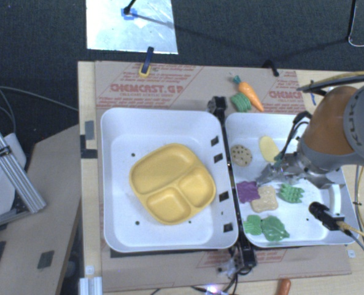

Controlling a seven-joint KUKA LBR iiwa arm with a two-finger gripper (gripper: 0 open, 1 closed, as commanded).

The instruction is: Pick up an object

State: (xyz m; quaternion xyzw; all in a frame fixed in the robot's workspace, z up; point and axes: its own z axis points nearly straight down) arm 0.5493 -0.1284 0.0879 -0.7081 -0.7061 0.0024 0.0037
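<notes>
Camera view looks down on two white bins side by side; the arm (344, 131) comes in from the right and hangs over the right bin (250, 133). The gripper (271, 173) sits low near the middle of that bin, just right of the purple piece (247, 191) and just far of the beige piece (266, 199); honestly can't tell how wide it's open or whether it has hold of anything, the wrist blocks that bit.

Stuff up for grabs is all in the right bin: a speckled cookie (241, 155) on the far left side, a pale yellow oval (268, 147) right beside it, the purple and beige pieces touching each other around the middle, a green leafy piece (290, 193) just right of the beige one, and a green clump (265, 226) along the near edge.

Left bin (121, 141) holds a yellow divided tray (172, 182), sitting flat and turned at a bit of an angle; a toy carrot (251, 93) lies outside on the bench, just past the right bin's far rim.
</notes>
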